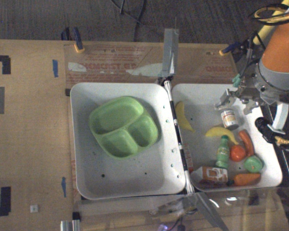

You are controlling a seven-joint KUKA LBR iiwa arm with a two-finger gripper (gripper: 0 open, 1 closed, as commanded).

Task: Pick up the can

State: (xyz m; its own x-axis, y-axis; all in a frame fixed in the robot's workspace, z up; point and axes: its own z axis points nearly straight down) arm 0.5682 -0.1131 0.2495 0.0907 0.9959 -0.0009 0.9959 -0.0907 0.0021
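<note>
The can is small, with a pale label and a dark reddish top. It stands in the upper part of the right bin. My gripper hovers just above and behind it, reaching in from the right under the orange-banded wrist. Its two fingers stand spread apart and open, and nothing is between them. The can sits just in front of the fingertips, apart from them.
The right bin also holds two bananas, a green bottle, a tomato, a red sausage-like piece, a green fruit, a carrot and a carton. A green divided plate lies in the left bin.
</note>
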